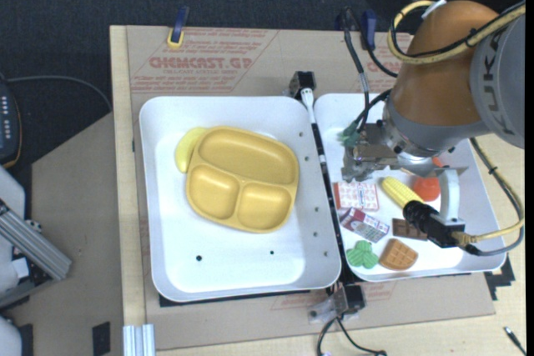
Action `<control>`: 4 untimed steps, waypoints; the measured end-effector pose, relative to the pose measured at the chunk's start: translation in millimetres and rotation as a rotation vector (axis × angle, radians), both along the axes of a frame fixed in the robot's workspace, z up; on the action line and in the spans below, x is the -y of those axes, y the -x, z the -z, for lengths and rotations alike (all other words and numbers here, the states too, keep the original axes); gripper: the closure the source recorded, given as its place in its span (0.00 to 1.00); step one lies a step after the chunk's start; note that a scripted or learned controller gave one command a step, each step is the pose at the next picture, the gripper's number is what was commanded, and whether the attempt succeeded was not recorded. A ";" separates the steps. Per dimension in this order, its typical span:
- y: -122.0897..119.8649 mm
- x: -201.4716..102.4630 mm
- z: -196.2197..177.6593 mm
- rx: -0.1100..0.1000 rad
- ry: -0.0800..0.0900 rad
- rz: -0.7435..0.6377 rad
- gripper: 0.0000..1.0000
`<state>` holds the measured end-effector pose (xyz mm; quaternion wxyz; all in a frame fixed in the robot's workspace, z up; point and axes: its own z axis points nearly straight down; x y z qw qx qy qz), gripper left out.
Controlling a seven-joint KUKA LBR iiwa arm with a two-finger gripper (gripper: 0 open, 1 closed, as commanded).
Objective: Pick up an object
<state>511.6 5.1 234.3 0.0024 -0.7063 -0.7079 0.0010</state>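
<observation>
Corn cob, yellow, right bin; we log its long axis slanting upper-left to lower-right. Gripper hangs just upper-left, beside a patterned packet; fingers' spread we cannot tell. Left bin: yellow divided tray.

Right bin: we find its far and middle floor covered by the arm. Gripper, over that bin: fingers unreadable. Red-and-white packet beneath it: print too small.
</observation>
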 end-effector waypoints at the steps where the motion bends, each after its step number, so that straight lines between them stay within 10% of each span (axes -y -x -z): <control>1: 16.5 -2.7 2.9 0.001 0.001 0.003 1.00; 4: 11.3 0.9 -0.2 0.007 0.002 0.002 1.00</control>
